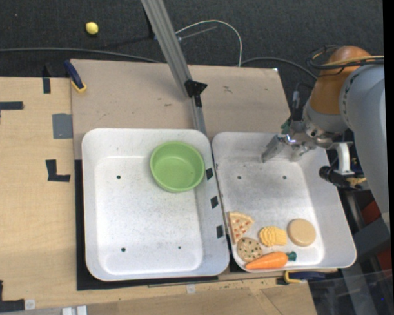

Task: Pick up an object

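Toy food clustered at near edge of right bin (327, 201), gripper (272, 151) up at far end, well apart, holding nothing
Carrot (270, 260), cookie (249, 248), pizza slice (239, 224), corn (272, 235), bun (302, 232) look light, stiff, smooth plastic; bun is freest, grip across it; jaws' state cannot be told; bowl (177, 166) in left bin (108, 208), bench (31, 211) bare around

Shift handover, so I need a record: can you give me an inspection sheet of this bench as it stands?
Surface: wooden bench with black tape marks, two white bins side by side.
Job's things: green bowl in left bin; pizza slice, cookie, corn, round bun and carrot clustered at right bin's near edge.
Clutter: yellow ball on the dark floor beyond the bench.
Tool: tool over right bin's far end, nothing seen in it.
Cables: loose cables behind the bench.
Surroundings: slanted metal pole.
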{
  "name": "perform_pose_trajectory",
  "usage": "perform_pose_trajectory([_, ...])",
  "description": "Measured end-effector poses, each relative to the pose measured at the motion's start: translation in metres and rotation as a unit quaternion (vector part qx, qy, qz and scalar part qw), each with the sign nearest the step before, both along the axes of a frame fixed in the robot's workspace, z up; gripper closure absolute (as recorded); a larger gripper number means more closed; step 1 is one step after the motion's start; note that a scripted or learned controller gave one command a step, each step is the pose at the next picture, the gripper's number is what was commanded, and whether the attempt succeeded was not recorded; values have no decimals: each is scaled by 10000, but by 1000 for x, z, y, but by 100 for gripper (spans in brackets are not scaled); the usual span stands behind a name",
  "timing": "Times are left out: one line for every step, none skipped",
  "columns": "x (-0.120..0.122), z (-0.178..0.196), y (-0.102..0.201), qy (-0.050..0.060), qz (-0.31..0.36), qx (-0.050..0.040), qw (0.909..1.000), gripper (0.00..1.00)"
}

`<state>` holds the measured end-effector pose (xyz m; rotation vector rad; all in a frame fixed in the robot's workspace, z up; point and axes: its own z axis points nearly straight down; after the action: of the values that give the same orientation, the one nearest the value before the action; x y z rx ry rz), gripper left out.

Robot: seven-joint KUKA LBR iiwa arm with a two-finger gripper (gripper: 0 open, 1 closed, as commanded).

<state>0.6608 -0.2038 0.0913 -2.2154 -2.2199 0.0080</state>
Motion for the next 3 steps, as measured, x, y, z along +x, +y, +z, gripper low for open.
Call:
perform_pose_trajectory([0,10,1,-1,10,0,10000,100])
perform_pose_trajectory([-6,57,-3,-49,-6,-8,10000,100])
perform_pose_trajectory([-2,121,-2,-66,-1,-12,10000,100])
